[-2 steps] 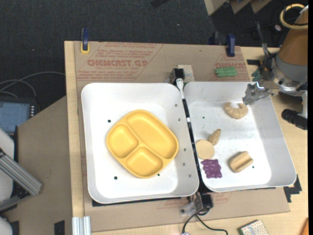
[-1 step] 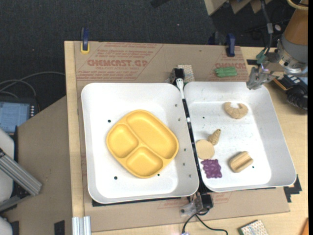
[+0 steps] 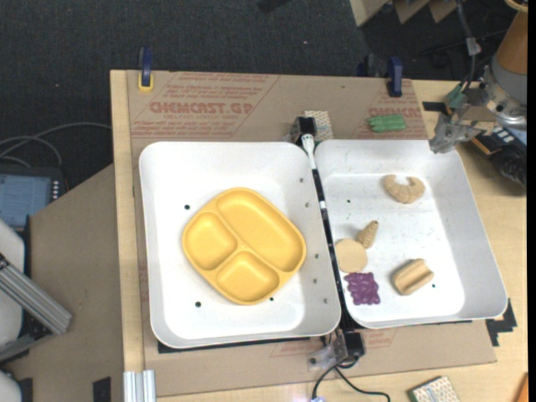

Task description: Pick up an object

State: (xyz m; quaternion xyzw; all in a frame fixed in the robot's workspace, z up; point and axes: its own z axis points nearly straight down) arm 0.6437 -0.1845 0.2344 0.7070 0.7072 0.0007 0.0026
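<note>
The right bin holds a tan croissant-shaped piece near its back, an ice cream cone at its left side, a purple grape bunch near the front and a tan bread roll beside the grapes. The left bin holds a yellow three-compartment plate. My gripper hangs at the right bin's back right corner, above its rim, well away from every piece.
A small green object lies on the brown board behind the right bin. Blue clamps hold the board's back edge. A black and white bracket sits between the bins at the back.
</note>
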